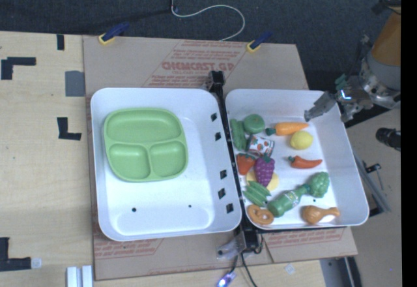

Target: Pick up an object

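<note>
The right bin (pixel 345 149) holds several toy foods: an orange carrot (pixel 290 128), a yellow lemon (pixel 301 140), a red chilli (pixel 305 162), purple grapes (pixel 264 169), a small can (pixel 260 146), green vegetables (pixel 253 124), a broccoli (pixel 318 184) and a brown drumstick (pixel 318 215). My gripper (pixel 322 108) hangs over the bin's upper right corner, just right of the carrot's tip. Nothing shows between its fingers. The arm's orange band (pixel 393 41) is at the right edge.
The left bin (pixel 117 214) holds a green divided plate (pixel 146 144). Both bins rest on a cardboard sheet (pixel 189 64) clipped to the bench. A white cable (pixel 208 15) loops at the back. A black bracket (pixel 389 137) sits right of the bins.
</note>
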Motion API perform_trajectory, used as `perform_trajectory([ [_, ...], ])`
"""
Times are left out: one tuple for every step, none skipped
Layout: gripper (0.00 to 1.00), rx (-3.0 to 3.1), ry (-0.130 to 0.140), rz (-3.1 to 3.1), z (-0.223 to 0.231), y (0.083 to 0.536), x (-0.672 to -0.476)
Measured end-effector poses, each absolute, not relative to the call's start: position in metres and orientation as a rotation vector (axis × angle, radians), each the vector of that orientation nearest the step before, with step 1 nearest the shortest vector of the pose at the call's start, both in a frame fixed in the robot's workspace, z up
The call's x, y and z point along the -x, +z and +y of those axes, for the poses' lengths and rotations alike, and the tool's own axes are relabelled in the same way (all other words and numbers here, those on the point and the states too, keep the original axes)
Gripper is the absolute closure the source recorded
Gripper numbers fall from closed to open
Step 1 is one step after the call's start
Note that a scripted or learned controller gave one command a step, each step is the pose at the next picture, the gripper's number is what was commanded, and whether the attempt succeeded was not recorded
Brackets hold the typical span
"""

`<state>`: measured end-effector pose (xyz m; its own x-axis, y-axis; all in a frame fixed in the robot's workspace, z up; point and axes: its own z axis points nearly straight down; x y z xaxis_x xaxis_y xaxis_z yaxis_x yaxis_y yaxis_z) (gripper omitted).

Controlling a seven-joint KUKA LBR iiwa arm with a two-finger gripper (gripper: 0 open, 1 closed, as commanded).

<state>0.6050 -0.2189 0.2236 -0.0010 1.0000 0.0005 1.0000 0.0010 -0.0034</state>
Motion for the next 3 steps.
perform_trajectory([
  [0.0,2.213,0.007,-2.225,-0.172,0.076,-0.649],
  [1.0,2.215,0.014,-2.216,-0.176,0.089,-0.648],
  [1.0,2.218,-0.014,-2.237,-0.111,0.238,-0.649],
])
